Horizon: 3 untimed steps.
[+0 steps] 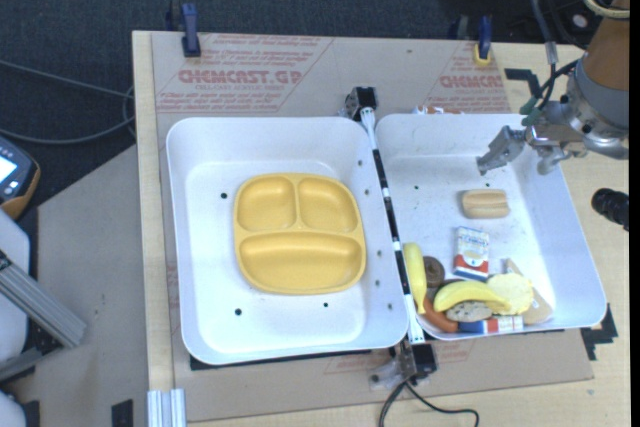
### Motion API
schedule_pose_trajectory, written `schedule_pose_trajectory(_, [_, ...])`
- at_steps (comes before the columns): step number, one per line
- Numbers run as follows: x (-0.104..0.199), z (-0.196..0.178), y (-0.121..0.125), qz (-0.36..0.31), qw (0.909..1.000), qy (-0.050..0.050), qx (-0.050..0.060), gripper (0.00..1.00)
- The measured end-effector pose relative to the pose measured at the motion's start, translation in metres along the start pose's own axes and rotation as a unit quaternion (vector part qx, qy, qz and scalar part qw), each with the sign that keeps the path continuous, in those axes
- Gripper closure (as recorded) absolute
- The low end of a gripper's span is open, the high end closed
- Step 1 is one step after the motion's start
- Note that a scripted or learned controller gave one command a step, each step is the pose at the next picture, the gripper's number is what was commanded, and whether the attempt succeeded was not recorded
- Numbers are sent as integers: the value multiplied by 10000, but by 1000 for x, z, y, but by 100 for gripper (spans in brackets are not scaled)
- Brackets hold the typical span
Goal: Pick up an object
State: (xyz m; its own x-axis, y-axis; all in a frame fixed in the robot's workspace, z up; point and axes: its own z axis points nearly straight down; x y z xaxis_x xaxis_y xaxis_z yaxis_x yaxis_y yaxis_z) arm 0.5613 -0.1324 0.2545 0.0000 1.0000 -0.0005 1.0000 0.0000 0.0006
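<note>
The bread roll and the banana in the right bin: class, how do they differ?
The bread roll is tan; the banana is yellow. The roll is stubby and straight, the banana long and curved. The roll lies alone, while the banana sits in a pile of items. Both lie in the right bin.

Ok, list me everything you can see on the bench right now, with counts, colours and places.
bins: 2, white, side by side on the bench
divided plate: 1, yellow, middle of the left bin
bread roll: 1, tan, middle of the right bin
carton: 1, white, red and blue, below the roll
toy food pile: several, mostly yellow, right bin's near corner
clamps: 2, blue, far edge
gripper: 1, grey, over the right bin's far side
</note>
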Motion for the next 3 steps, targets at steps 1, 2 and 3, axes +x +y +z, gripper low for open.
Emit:
schedule_pose_trajectory(1, [2, 168, 18, -5, 10000, 12, 49, 0])
schedule_pose_trajectory(2, [-40, 167, 41, 7, 10000, -18, -41, 0])
schedule_pose_trajectory(3, [-76, 144, 101, -8, 10000, -20, -44, 0])
